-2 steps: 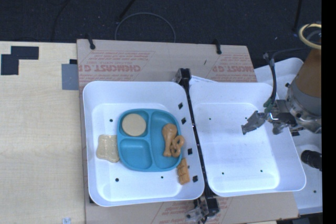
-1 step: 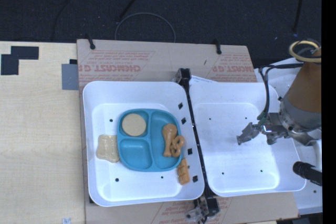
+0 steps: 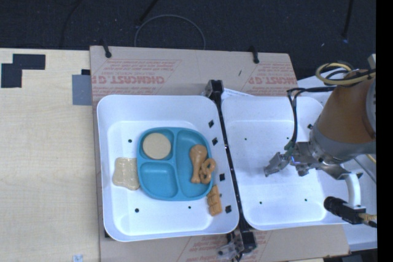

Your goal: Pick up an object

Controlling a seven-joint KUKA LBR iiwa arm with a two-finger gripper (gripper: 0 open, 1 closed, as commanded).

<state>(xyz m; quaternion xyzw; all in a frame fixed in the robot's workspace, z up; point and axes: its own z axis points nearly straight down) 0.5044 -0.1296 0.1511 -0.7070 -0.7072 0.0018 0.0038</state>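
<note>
Gripper: we see gripper (image 3: 274,164) low over the right bin (image 3: 276,218), near its floor, reaching in from the right; fingers can't be made out, we cannot tell their state, nothing seen between them.
Left bin (image 3: 116,113): we find blue sectioned tray (image 3: 163,181) here.
Round cookie (image 3: 156,145): in the tray's upper-left compartment.
Pretzel piece (image 3: 201,164): in the tray's right compartment, long axis roughly up-down in view.
Pale biscuit (image 3: 126,173): on bin floor, touching tray's left edge.
Small brown piece (image 3: 214,200): just off tray's lower-right corner, long axis near vertical, well apart from the gripper.
</note>
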